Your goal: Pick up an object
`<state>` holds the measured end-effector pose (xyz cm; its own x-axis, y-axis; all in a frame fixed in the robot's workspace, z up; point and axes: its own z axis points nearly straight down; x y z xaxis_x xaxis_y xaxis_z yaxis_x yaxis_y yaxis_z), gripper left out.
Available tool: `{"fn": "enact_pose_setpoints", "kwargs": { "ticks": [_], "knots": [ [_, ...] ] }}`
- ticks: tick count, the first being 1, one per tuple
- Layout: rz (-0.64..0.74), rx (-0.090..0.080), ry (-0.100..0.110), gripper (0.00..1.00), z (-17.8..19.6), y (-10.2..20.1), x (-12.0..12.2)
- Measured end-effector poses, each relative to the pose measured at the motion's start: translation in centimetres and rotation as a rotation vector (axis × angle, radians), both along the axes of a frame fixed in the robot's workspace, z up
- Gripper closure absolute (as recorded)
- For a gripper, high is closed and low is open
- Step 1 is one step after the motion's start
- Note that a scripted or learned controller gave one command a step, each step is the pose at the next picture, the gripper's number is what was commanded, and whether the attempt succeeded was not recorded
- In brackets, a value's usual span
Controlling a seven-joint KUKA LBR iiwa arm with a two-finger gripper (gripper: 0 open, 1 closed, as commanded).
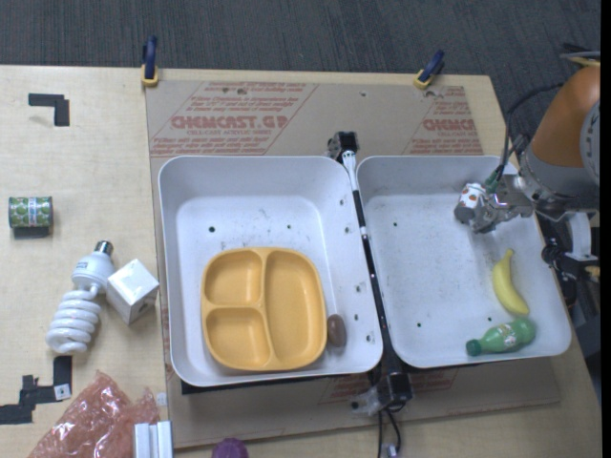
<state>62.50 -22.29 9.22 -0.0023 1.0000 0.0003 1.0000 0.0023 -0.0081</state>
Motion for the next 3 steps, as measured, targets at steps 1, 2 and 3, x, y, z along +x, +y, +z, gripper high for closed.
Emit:
{"fn": "enact_pose_setpoints", "kwargs": {
  "ticks": [1,2,3],
  "knots": [
    [-0.003,-0.001,-0.008,1.00,0.1,0.0,-2.2],
    [0.000,0.006,-0.006,0.00,0.0,0.4,-2.1],
    [-0.004,0.000,-0.008,0.00,0.0,4.5,-8.8]
  ]
}}
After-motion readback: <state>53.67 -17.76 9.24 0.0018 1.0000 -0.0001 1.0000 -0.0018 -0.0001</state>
